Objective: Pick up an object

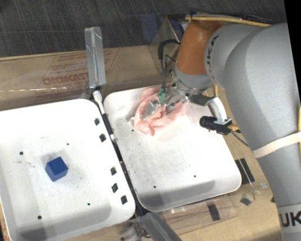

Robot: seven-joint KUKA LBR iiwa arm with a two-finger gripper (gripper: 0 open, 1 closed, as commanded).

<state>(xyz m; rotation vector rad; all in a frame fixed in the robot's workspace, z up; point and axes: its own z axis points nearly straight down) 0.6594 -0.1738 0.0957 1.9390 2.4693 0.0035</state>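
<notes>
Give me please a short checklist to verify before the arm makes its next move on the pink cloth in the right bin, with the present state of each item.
1. Gripper is over the target: ok, it sits at the pink cloth in the right bin.
2. Cloth is between the fingers: cannot tell, the wrist hides the contact.
3. Cloth lies fully inside the bin: ok, it is near the far wall but within the rim.
4. Nothing else near the cloth: ok, the blue cube lies in the left bin.
5. Cloth lifted off the floor: cannot tell, most of it looks to be resting.
</notes>
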